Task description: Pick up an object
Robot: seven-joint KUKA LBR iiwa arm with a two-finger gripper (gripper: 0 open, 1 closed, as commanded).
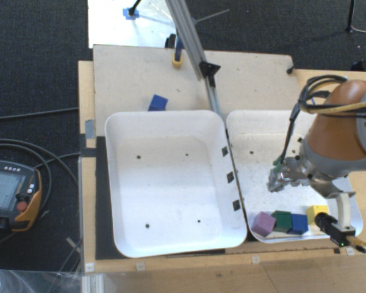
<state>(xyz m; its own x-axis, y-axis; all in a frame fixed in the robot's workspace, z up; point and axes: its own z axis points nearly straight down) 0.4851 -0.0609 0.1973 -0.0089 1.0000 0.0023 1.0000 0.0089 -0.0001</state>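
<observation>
While hovering at the right of the frame, end effector (279, 182), grip state unclear, sits just above-right of purple block (263, 223).

At lower right lie a purple block (263, 223), green block (283, 220), blue block (299, 224) and yellow block (318, 212), inside a white bin (256, 133); another blue block (158, 103) sits on the beige worktop (128, 78) at upper left.

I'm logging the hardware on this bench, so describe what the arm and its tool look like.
The arm is bulky and rounded: a glossy orange-brown segment sits above a grey wrist section. Black cables loop beside the orange part, and one runs down toward the wrist. The tool is a small metallic grey assembly at the wrist's end, with a hint of green at its top. No markings are legible.
</observation>
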